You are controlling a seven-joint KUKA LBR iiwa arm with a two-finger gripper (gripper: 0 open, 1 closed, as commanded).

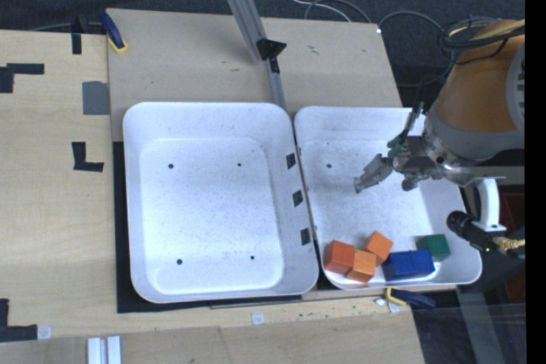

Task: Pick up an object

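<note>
A: Start big. What carries everything?

B: The bench (pixel 205 64), with two shallow white bins side by side: the left bin (pixel 209 200) and the right bin (pixel 341 132).

A: And the arm?

B: The arm (pixel 482 98) comes in from the right, its orange band bulking over the right bin's far right corner. The wrist slants down and leftward, so the gripper (pixel 368 178) hangs over the middle of the right bin.

A: Is the gripper open?

B: Its fingers look drawn narrow, with nothing between them. How far apart exactly, I cannot tell.

A: The things to pick?

B: All at the right bin's near edge, well apart from the gripper: a blue block (pixel 408 265), a green block (pixel 438 245) just beside it, and three orange blocks (pixel 360 257) clustered touching to their left.
</note>
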